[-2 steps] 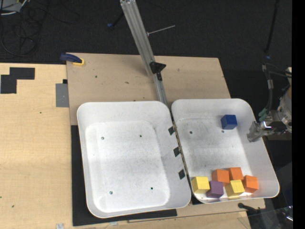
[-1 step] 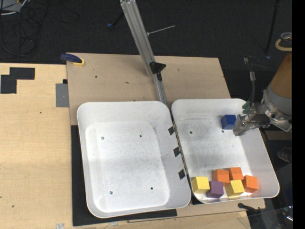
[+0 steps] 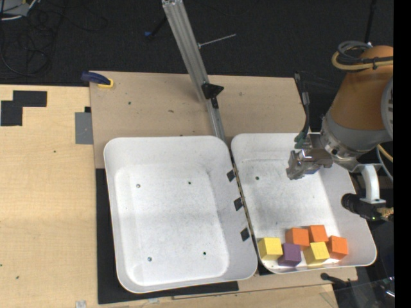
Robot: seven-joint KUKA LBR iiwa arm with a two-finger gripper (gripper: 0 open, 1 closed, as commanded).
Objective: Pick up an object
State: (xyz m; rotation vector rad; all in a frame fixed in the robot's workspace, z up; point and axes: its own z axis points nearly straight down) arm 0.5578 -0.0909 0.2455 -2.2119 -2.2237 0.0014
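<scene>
Several small blocks lie clustered at the near edge of the right bin: a yellow block, a purple block, a second yellow block, and orange blocks. My gripper hangs over the middle of the right bin, well behind the blocks and apart from them. Nothing shows between its fingers. The fingers' spread is too small and dark to make out.
The left bin lies beside the right one, with black clips along the shared rim. A slanted metal rail rises behind the bins. The grey and orange arm fills the right side.
</scene>
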